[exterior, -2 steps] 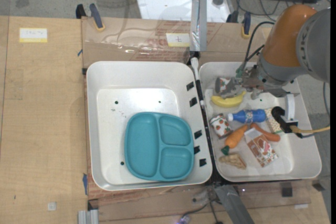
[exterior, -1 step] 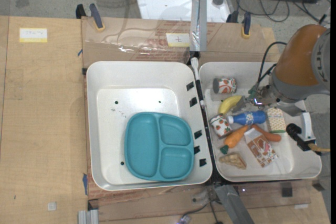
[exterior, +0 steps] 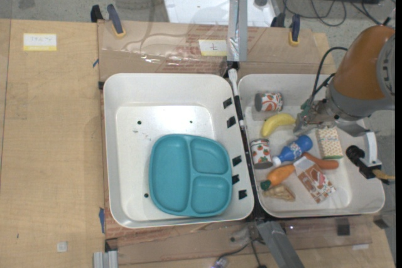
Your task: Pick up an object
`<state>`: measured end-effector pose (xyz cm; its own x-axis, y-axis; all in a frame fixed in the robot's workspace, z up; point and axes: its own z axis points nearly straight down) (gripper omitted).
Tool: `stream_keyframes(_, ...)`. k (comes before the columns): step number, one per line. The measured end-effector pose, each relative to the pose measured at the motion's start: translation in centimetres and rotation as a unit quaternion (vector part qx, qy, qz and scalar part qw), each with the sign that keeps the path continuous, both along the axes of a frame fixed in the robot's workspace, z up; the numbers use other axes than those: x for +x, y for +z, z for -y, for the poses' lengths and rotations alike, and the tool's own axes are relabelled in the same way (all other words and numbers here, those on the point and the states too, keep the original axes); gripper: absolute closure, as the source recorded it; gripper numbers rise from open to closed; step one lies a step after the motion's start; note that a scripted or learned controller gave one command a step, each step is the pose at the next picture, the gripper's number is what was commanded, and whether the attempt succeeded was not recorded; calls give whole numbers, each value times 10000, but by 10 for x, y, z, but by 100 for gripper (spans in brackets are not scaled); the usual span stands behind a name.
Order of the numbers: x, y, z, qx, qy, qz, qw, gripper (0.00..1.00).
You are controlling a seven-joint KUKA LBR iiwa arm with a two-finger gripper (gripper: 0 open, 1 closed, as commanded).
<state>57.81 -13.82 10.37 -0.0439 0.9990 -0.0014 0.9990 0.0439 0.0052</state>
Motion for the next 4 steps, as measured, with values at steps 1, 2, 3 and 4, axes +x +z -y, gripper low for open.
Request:
stream_keyframes(1, 0, 0, 0, 1, 2, -3, 10000, 0)
stream_keyframes(2, -69, -11, -13, 10, -291, -17, 9996, 0)
stream_keyframes(3, -65, 1, -10, -7, -325, 58, 9995, 100)
stream_keyframes(4, -31, 118, -82, 6, 25, -14, 10000, 100)
